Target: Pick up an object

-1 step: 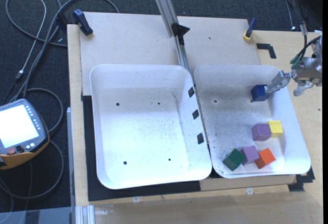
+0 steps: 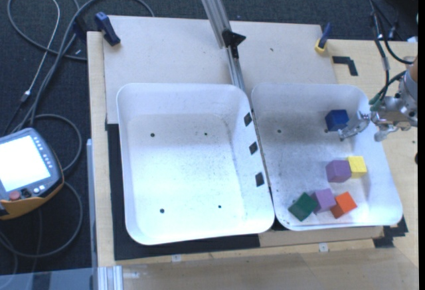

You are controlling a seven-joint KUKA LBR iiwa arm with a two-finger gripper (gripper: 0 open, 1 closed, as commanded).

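Nearest you, along the front wall of the right bin, lie a green block, a purple block and an orange block, packed close, the purple touching its neighbours. Just behind them sit a larger purple block and a yellow block, also touching. These clusters give your fingers little room on either side; a descent there would likely nudge a neighbour.

Further back, the blue block appears to sit at the tip of the gripper, which reaches in over the right wall. You appear to have a grip on it, but whether the fingers are closed on it or merely alongside cannot be told from this angle.

In my judgement, if it is held, lift straight up before any sideways travel; the right wall is close under the wrist. The bin floor left of the blue block offers room. The left bin lies well apart.
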